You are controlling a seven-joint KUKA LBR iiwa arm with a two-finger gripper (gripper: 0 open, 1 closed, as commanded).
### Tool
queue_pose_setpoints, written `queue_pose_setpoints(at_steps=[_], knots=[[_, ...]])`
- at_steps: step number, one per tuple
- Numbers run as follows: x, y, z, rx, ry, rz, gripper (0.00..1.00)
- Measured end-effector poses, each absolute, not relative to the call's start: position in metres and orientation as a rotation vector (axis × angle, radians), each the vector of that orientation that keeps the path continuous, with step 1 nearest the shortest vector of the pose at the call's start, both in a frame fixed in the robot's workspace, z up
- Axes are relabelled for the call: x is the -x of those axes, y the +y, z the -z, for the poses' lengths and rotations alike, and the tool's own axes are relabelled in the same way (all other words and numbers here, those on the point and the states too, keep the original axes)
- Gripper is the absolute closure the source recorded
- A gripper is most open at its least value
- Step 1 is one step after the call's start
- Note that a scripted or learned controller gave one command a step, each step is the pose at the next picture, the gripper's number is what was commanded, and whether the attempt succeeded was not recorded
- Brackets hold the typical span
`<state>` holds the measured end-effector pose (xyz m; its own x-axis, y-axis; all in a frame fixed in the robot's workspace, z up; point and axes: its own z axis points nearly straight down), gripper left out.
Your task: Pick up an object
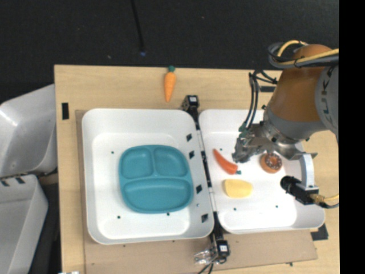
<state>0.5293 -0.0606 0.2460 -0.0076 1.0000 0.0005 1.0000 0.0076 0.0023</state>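
Hovering my tool (239,156) just beside the red pepper (225,161); its grip I cannot tell. Probably light, slick plastic: take it mid-body.

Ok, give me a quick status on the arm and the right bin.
Gripper low in right bin, beside red pepper; grasp unclear. Yellow piece and round brown item loose nearby. Carrot outside on bench.

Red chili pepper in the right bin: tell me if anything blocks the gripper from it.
Nothing visible does. The gripper hangs just right of the red chili pepper; the yellow piece lies below it, off that path.
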Motion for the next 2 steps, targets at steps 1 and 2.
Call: queue_pose_setpoints(at_steps=[1,2], knots=[[-0.533,0.0,-0.25,-2.212,2.23,-0.003,1.0],[-0.541,0.05,-0.256,-2.212,2.229,-0.004,1.0]])
